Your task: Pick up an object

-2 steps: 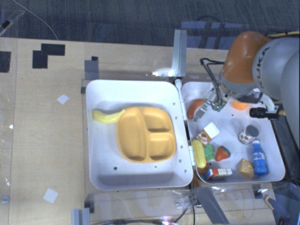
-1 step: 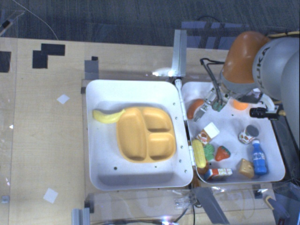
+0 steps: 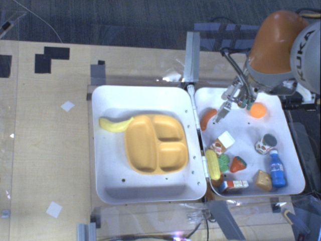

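Apparently nothing is lifted yet: the pincer point(image 3: 224, 109) hangs over the right bin point(image 3: 291, 134), grip state unclear.

A: Arm position?
B: The grey arm point(image 3: 281, 49), orange band above the wrist, enters from the right and slants down and left.
A: Gripper?
B: The gripper point(image 3: 221, 115) points down-left, its 2 fingers close together, nothing visible between them.
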